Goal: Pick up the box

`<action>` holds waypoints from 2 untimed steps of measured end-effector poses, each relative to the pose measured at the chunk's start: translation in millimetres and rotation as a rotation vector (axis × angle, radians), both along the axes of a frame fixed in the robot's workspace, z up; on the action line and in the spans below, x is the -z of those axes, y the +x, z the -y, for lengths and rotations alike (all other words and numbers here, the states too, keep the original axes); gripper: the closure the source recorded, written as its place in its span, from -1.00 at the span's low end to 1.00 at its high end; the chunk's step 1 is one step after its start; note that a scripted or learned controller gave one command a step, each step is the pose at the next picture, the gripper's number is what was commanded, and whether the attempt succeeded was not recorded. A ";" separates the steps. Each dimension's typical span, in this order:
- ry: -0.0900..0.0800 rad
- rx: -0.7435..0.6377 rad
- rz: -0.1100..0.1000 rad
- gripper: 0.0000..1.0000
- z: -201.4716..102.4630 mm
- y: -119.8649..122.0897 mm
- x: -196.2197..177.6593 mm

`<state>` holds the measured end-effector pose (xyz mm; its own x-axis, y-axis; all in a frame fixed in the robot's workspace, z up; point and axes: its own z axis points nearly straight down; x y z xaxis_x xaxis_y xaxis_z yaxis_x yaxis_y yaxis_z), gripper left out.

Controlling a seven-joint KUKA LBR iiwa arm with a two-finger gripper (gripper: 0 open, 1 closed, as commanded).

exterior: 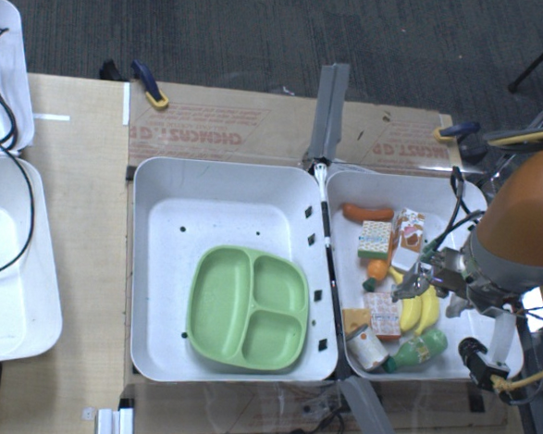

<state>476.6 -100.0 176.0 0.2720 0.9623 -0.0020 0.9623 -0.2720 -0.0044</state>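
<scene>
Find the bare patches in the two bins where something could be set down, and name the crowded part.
Left bin: bare floor along the back wall and left wall, around the green divided plate. Right bin: crowded with food items, including the bananas, with the gripper over them; a thin bare strip behind the sausage.

the gripper [413, 284] is too small and blurred to show how its fingers stand. the arm [521, 224] is cut off by the right edge. the bananas [420, 311] lie partly hidden beneath it. print on the box [407, 234] is unreadable.
</scene>
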 end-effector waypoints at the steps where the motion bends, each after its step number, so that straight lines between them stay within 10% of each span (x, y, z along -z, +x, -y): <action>1: -0.001 0.068 0.002 -1.00 27.0 120.7 85.5; 2: 0.001 0.167 0.003 -1.00 94.5 94.5 83.2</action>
